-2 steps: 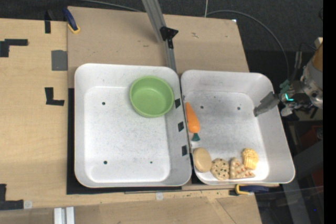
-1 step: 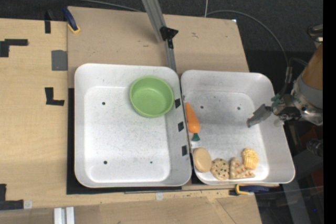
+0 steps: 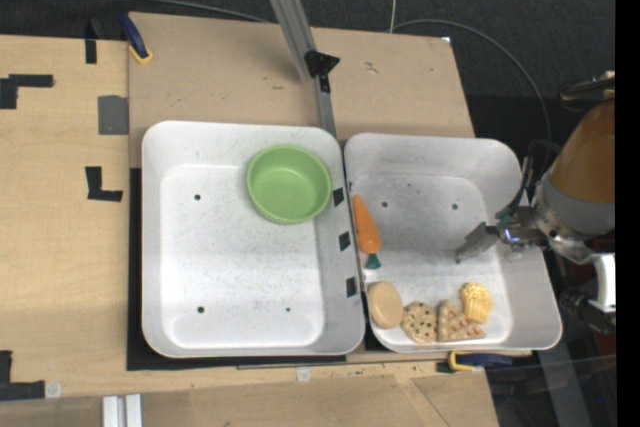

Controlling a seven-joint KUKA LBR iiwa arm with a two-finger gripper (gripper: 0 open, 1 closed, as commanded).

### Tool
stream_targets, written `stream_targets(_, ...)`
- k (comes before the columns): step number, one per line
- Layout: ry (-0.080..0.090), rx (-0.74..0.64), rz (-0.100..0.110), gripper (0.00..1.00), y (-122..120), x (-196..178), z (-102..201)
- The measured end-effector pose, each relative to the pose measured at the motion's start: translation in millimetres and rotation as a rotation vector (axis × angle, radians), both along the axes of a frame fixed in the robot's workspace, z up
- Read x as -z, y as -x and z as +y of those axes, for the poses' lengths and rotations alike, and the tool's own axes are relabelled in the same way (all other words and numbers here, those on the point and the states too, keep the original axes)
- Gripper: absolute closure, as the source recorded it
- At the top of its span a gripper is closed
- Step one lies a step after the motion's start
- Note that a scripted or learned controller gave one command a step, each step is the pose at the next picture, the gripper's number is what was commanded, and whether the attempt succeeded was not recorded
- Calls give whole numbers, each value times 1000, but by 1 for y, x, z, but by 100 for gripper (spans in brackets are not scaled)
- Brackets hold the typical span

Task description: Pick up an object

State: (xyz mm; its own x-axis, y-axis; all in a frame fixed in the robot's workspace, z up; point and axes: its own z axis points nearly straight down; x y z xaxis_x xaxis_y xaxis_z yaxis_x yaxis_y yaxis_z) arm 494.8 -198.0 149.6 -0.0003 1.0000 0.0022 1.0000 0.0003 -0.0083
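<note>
The gripper (image 3: 480,243) stood over the right bin (image 3: 420,155), near its right wall, with the arm (image 3: 585,175) behind it at the bench's right edge. Its dark fingers pointed toward the bin's middle, above bare floor. Whether they were spread or closed could not be told from this angle, and nothing was seen between them.

Candidate objects lay apart from it. A yellow corn piece (image 3: 476,301) sat nearest, toward the bin's front right corner. Beside it along the front wall lay a ridged biscuit-like piece (image 3: 452,322), a chocolate-chip cookie (image 3: 419,320) and a pale bread roll (image 3: 384,304). A carrot (image 3: 367,225) lay against the left wall, at the divide between the bins.

In the left bin (image 3: 170,215), a green bowl (image 3: 289,183) rested near the back right corner.

Assessment: no pick had been made. A target, a descent, a closure and a lift all remained; the corn appeared the shortest reach.
</note>
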Motion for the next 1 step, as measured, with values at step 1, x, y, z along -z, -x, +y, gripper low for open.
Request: stream_targets(1,0,-1,-2,0,0,44,1)
